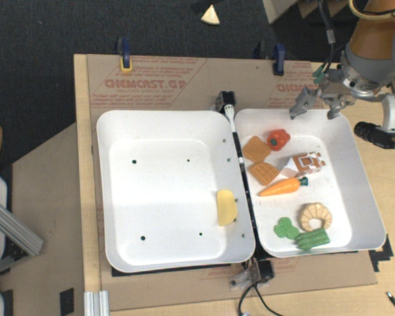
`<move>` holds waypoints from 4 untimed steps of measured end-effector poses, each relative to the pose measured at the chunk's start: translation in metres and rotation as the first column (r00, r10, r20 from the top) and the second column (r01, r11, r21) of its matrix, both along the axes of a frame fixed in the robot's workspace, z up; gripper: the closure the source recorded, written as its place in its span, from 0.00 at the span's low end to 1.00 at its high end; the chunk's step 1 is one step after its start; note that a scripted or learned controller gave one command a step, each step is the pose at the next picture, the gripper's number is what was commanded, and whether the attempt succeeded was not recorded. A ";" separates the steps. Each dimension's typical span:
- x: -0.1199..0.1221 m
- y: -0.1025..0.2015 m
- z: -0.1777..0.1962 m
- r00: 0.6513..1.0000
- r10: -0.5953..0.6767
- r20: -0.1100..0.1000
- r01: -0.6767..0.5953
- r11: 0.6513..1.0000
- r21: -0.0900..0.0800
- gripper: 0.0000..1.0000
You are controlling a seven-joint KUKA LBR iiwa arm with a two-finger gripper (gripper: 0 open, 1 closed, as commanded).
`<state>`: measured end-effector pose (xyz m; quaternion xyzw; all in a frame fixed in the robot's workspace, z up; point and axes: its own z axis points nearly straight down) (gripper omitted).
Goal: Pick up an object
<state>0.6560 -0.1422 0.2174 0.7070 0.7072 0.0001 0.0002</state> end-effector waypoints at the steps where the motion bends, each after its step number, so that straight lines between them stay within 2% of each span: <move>1: -0.038 0.035 -0.139 1.000 -0.001 -0.007 0.001 1.000 0.004 0.00; 2: -0.046 -0.048 -0.132 1.000 -0.006 0.002 0.006 1.000 -0.004 0.00; 3: -0.044 -0.044 -0.121 1.000 -0.001 0.005 0.001 1.000 -0.002 1.00; 4: -0.001 0.032 -0.063 1.000 0.008 0.010 -0.008 1.000 0.001 1.00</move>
